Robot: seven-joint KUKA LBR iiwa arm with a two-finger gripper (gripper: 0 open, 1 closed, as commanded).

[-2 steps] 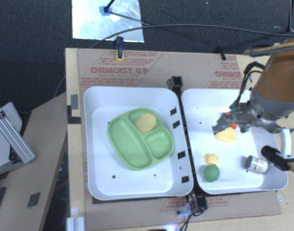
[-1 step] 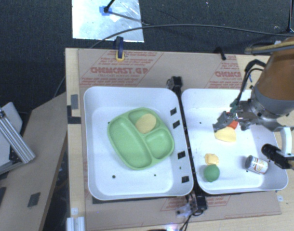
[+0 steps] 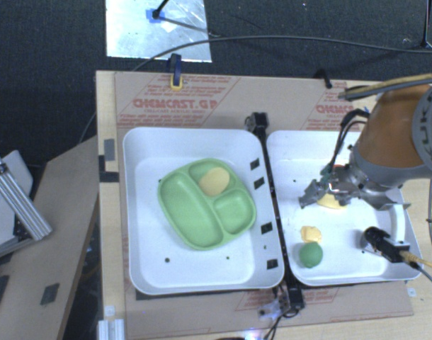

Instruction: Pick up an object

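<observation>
Dark floor around bench with two white bins: left bin (image 3: 141, 211) with green divided plate (image 3: 205, 204) bearing yellow piece (image 3: 215, 181); right bin (image 3: 290, 161) with gripper (image 3: 321, 195) low over pale yellow object (image 3: 333, 202), finger spread not discernible. Nearby, small yellow chunk (image 3: 310, 233) touching green ball (image 3: 311, 254). Advised: centre over the pale object, descend fully, clamp before lifting.

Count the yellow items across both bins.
3: one in the green tray's top compartment, one by the gripper at, one above the green ball. The arm may hide more.
</observation>
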